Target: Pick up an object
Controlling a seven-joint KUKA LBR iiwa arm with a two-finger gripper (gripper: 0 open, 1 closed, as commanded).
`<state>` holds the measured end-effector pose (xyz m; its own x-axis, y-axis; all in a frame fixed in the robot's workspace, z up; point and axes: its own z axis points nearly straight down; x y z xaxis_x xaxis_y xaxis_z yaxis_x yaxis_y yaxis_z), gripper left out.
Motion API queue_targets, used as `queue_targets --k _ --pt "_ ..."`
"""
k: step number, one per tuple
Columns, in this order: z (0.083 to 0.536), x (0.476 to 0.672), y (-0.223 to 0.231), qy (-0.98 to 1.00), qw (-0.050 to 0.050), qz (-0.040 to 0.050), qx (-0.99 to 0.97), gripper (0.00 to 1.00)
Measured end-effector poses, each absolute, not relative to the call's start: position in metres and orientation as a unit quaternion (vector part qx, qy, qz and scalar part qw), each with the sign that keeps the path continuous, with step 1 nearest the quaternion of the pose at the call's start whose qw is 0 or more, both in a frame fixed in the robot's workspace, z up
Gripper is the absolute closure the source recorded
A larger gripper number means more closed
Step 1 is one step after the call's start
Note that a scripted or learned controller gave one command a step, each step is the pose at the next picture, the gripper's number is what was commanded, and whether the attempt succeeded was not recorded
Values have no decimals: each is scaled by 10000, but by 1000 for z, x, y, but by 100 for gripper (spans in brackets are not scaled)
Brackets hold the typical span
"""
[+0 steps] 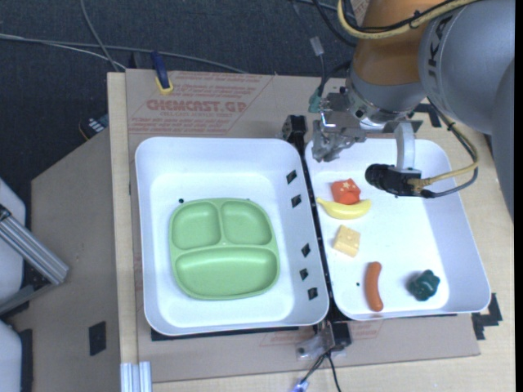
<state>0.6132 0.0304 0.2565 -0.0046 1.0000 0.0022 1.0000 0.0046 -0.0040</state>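
Pincer [331, 147] over far-left corner of right bin [458, 219]; cannot tell how far open, nothing seen in it. In that bin: tomato [346, 190] touching banana [344, 209], cheese wedge [347, 241] nearer, then sausage [373, 286] and green pepper [423, 285]. Left bin [155, 219] holds green divided plate [224, 247].

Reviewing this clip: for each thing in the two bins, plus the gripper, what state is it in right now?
gripper: hovering at the right bin's far-left corner, nothing seen held
green divided plate: flat in the left bin, compartments bare
red item: resting in the right bin, ungrasped
banana: lying just below the red item
yellow cheese wedge: lying loose
sausage: lying lengthwise near the front
dark green item: resting at the front right
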Motion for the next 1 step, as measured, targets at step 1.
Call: queue_targets --k 1 --pt "235 610 82 -7089 28 12 -7053 100"
